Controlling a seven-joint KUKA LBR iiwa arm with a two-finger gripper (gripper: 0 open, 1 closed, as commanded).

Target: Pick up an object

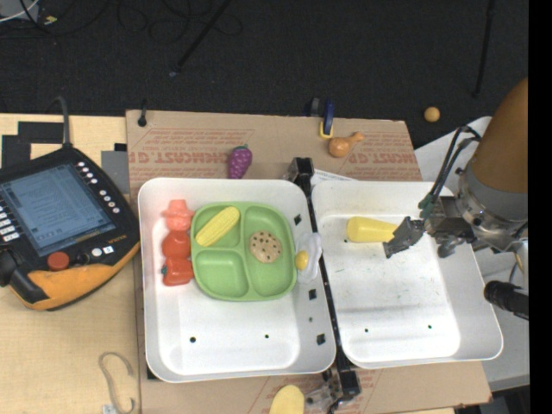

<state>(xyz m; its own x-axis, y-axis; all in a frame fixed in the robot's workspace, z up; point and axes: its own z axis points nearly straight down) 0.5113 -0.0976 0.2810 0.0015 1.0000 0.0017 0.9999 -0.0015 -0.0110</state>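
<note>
One yellow plastic lump (pixel 288 398) sits nearest me on the cardboard below the bins — cut off by the frame edge, so I can't say what it is. In the left shallow white bin (pixel 224 348) there's a green sectioned plastic plate (pixel 226 276) with a yellow toy corn cob (pixel 215 225) and a brown toy cookie (pixel 266 247), and a red-and-pink toy figure (pixel 176 241) just beside it. The right white bin (pixel 423 335) holds my likely target, a yellow rounded plastic block (pixel 371 229), lying near its back-left corner. The dark two-finger gripper (pixel 402 238) hangs just right of that block, at its end; whether the claw is apart or together I cannot tell — it's a dark blur. Risk as I judge it: the approach is off-centre, so closing may nudge the block toward the bin wall or clip just its tip and let it slip. Height above the floor is unreadable.
</note>
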